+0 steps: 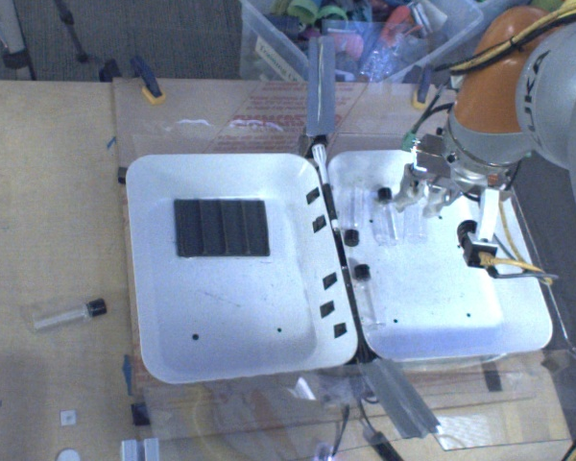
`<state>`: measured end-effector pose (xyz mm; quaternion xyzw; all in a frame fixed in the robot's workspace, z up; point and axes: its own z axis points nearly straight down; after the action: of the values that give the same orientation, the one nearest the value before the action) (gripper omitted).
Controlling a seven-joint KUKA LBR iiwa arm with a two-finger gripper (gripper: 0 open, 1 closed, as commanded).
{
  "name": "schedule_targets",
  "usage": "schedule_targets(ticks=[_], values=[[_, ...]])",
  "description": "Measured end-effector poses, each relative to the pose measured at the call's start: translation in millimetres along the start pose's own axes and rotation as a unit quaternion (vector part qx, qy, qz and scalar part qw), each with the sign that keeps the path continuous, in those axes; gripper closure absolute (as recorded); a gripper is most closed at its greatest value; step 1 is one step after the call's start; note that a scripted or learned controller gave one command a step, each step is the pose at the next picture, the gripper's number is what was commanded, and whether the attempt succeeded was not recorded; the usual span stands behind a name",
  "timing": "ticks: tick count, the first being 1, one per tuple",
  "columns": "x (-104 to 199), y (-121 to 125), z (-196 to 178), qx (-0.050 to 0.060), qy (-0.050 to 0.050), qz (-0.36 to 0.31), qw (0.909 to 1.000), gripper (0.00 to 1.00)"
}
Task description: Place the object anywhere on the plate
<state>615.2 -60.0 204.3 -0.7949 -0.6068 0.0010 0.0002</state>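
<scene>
The plate [222,228] is a dark ribbed rectangle lying flat in the left white bin [154,185]. In the right white bin [518,325] lie three clear vials with black caps: one [388,217] near the bin's back left, one [348,235] against the divider, one [362,275] a little nearer the front. My gripper [424,200] hangs low over the back of the right bin, just right of the first vial. It stands open, with nothing visible between its fingers.
A clear tub of colourful odds and ends [365,17] stands behind the bins. Another capped vial [67,312] lies on the bench left of the left bin. A yellow cable [518,267] trails from the wrist across the right bin's right side.
</scene>
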Motion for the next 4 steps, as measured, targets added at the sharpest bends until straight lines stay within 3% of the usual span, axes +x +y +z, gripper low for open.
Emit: schedule_targets(ticks=[1,2,3,4], values=[[86.3,-18.8,7.2,-0.001,0.001,0.089,0.996,1.0],[186.1,1.8,45.5,-0.001,0.001,0.028,0.9996,1.0],[275.0,-22.6,1.0,-0.001,0.001,0.044,0.999,1.0],[288.5,-26.2,-162.4,-0.001,0.001,-0.014,0.9999,1.0]])
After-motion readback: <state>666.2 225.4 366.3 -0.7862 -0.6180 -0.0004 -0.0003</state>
